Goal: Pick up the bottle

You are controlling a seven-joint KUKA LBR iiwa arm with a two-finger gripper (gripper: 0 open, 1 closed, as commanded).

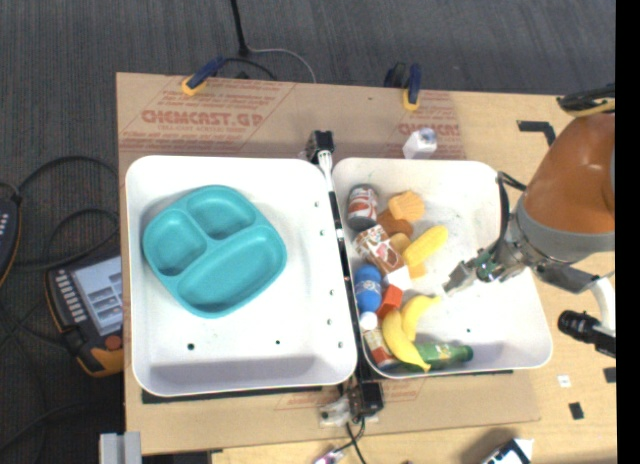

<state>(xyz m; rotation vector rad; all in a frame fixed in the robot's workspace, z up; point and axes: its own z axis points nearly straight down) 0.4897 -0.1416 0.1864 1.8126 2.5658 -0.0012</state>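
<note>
A brown counter sits on dark grey carpet and carries two white bins. The left bin holds a blue-green plate with three parts. The right bin holds toys piled at its 9 o'clock side. The green bottle lies flat at 6 o'clock in that bin, touching a yellow banana. The hand hangs near the bin's middle, at 12 o'clock from the bottle. I cannot tell how far open it is, and it holds nothing I can see.

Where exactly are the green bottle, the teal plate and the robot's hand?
Green bottle (pixel 447 355), camera view: middle of its body, right bin's near edge.
Teal plate (pixel 213 249), camera view: ridge between its compartments, left bin.
Hand (pixel 462 277), camera view: its tip, over the right bin.
</note>
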